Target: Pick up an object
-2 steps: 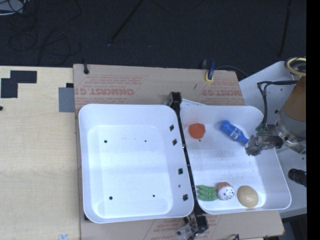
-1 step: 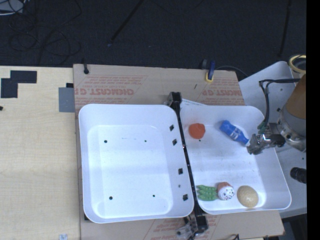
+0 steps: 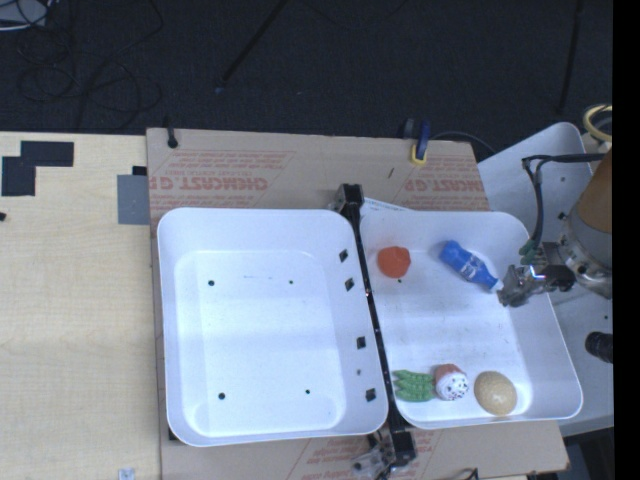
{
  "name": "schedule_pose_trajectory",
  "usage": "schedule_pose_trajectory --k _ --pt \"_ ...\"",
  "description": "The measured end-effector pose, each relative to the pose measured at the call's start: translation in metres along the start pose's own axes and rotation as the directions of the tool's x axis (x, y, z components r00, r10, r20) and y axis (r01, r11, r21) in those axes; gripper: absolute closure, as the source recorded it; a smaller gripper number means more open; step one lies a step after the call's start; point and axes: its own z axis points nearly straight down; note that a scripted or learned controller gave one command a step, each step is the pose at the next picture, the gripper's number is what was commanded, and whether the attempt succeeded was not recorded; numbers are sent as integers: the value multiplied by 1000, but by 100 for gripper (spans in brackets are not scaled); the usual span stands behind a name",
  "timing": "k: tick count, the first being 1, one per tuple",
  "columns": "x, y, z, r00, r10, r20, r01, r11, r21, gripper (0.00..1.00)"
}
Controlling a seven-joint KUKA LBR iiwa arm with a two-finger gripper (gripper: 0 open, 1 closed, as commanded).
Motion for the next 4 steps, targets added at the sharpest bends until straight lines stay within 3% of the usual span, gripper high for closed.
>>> schedule_pose_trajectory --k 2,3,4 --pt "-1 0 -19 1000 2 -2 -1 1000 2 100" --pt "-13 -59 -145 1000 -8 5 8 1000 -13 100" --pt "-25 -56 -94 1000 -10 2 10 1000 -4 100"
